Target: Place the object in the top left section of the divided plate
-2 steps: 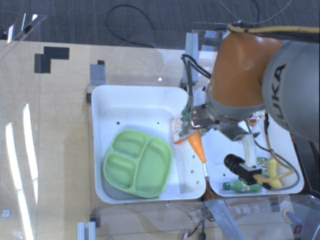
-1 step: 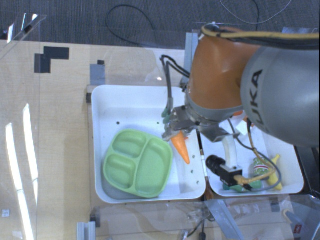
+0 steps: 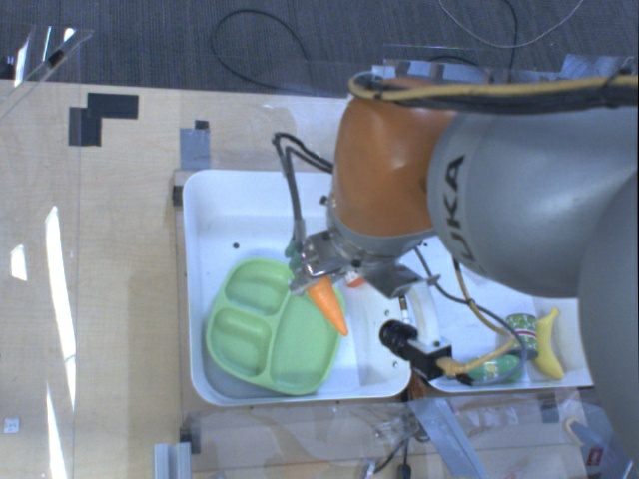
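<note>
Nearest and largest is the arm (image 3: 519, 188), its grey body and orange band covering the upper right of the frame and hiding most of the right bin (image 3: 571, 379). Below the orange band, near the middle of the frame, the gripper (image 3: 314, 269) hangs over the left bin (image 3: 205, 218). Its jaws look nearly closed, pinched on the thick end of the carrot (image 3: 330, 308), though the grip is small and partly shadowed.

From there the carrot slants down, its point aimed toward the lower right of the frame. Its thick end sits above the upper right rim of the plate (image 3: 262, 339), and its tip lies past the rim, over the white floor of the bin. I cannot tell whether the tip touches anything.

Green and divided, the plate lies flat in the lower part of the left bin, with two small sections on its left side and one large section on its right. The small section toward the upper left is bare, well left of the carrot.

At the lower right, in the right bin, a banana (image 3: 548, 345) lies just beside a green item (image 3: 521, 325), with a second green item (image 3: 496, 370) lower and to the left. Black tape (image 3: 100, 118) marks the bench (image 3: 90, 297) at the upper left.
</note>
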`<act>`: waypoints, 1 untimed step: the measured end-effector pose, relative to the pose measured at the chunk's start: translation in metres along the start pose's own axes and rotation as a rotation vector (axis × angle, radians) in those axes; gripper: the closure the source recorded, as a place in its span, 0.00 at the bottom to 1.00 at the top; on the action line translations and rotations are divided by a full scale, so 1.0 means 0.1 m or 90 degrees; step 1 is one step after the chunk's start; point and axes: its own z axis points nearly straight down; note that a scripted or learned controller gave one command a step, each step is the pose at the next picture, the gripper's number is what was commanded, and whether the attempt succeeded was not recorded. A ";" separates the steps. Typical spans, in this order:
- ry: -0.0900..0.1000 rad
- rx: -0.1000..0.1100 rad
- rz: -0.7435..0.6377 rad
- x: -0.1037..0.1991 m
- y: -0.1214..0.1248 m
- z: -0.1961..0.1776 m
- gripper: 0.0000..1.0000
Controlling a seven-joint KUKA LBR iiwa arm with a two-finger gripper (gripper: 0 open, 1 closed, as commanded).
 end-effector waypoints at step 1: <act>0.000 -0.001 -0.328 0.28 0.10 0.39 1.00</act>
